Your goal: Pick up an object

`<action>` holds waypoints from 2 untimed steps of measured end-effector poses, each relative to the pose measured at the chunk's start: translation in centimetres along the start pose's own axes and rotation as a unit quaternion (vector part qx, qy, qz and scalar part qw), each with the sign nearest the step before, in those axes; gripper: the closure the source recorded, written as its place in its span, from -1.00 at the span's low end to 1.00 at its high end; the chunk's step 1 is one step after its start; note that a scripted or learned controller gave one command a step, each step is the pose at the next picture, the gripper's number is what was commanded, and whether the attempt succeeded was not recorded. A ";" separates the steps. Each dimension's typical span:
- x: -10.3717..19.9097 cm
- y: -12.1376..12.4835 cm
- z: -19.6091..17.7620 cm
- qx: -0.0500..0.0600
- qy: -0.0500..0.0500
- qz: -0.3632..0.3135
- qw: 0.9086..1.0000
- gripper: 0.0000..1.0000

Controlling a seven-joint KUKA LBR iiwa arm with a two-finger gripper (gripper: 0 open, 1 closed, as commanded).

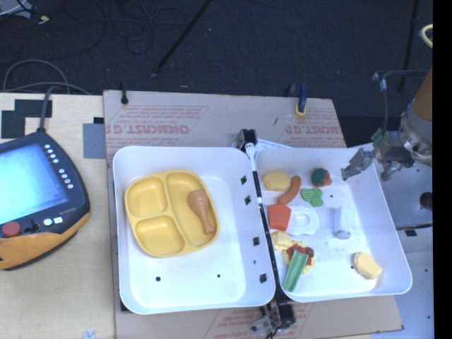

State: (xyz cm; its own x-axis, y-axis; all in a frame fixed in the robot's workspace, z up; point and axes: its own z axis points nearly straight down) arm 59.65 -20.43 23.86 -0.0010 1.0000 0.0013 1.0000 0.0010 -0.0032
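Note:
The right bin holds several toy foods: a yellow piece, a sausage, a red and green fruit, a green leaf, an orange block, a white egg, a grey cylinder, a green vegetable and a yellow chunk. My gripper hangs above the bin's far right rim, open, with nothing between its fingers. One finger points toward the red and green fruit, well apart from it.
The left bin carries a yellow divided plate with a brown drumstick in its right compartment. A teach pendant lies at the left. A blue-yellow clamp sits at the bench's far edge.

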 end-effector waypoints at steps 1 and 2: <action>0.0 0.0 -1.0 0.001 0.000 -0.001 1.000 1.00; 6.1 0.8 6.1 0.003 0.002 -0.002 1.000 1.00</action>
State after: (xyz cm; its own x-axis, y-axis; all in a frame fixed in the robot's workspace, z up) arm 60.40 -14.28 17.76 -0.0043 1.0000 0.0055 0.9999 0.0044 -0.0097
